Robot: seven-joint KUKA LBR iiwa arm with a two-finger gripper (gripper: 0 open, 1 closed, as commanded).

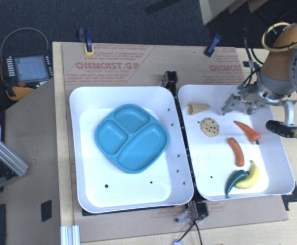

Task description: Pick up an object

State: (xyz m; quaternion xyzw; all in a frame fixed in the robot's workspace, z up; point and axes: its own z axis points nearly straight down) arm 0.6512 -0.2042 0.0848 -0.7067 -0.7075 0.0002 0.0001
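Right now I have the end effector (pixel 242 103) hanging over the far part of the right bin (pixel 278 185), and from this slanted view I cannot tell how it is set. Nothing is gripped that I can see. The candidates all lie in that bin: a cone-shaped piece (pixel 198 107), a cookie (pixel 209 127), an orange-red pepper (pixel 247 131), a sausage (pixel 236 151), and near the front a banana (pixel 249 176) touching a green pepper (pixel 234 181). My worry is the small rounded pieces: a descent slightly off centre could nudge the pepper or roll it aside. The left bin (pixel 82 152) holds a blue divided plate (pixel 132 138). On the table (pixel 62 86), the cardboard reads "CHEMCAST GP" in red print.
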